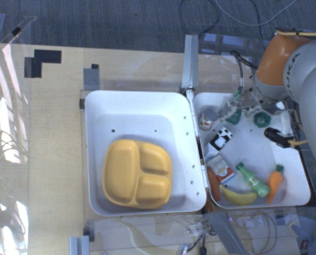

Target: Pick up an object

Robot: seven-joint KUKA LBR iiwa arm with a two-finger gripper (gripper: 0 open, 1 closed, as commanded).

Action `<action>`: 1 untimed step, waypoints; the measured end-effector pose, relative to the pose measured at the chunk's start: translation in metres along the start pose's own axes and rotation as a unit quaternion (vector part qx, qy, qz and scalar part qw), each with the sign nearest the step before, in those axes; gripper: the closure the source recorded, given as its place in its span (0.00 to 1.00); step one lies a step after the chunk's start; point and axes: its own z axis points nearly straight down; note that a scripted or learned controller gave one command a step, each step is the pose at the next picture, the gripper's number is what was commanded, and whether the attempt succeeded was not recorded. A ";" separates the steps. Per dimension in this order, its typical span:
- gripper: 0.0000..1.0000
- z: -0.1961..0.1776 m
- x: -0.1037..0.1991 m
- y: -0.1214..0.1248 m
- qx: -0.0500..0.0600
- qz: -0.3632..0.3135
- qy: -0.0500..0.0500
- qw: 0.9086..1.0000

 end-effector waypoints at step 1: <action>1.00 -0.014 0.001 0.003 -0.005 -0.003 -0.002 1.000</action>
